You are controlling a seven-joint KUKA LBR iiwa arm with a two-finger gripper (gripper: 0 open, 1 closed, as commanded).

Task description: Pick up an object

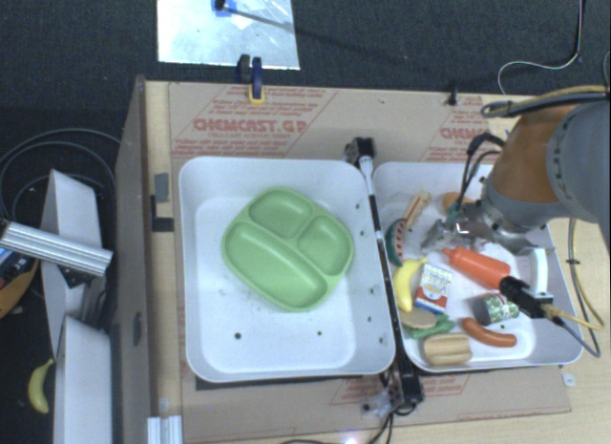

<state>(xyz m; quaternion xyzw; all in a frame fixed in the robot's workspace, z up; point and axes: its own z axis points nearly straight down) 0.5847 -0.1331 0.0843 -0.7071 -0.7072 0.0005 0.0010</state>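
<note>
**Q:** Camera view, from above the bench: what is laid out, biggest first?

**Me:** Cardboard-topped bench point(286, 117), two white bins side by side. My grey arm point(563, 170), orange band above the wrist, reaches in from the right over the right bin point(571, 337). The left bin point(205, 337) carries a green divided plate point(288, 247), lying tilted near its middle.

**Q:** And the right bin?

**Me:** Toy food, crowded together. An orange carrot point(480, 264) lies just below my gripper point(449, 232). A banana point(408, 283) curves along the left wall, a small red-and-white carton point(434, 286) just beside it. A hot dog bun point(447, 348) sits at the front, a sausage point(490, 333) to its right, a dark can point(496, 309) above that.

**Q:** Is your gripper holding anything?

**Me:** It hangs low over the bin's back half, near the carrot's left end. Whether my fingers are spread or pressed together, I cannot tell; nothing is seen between them.
</note>
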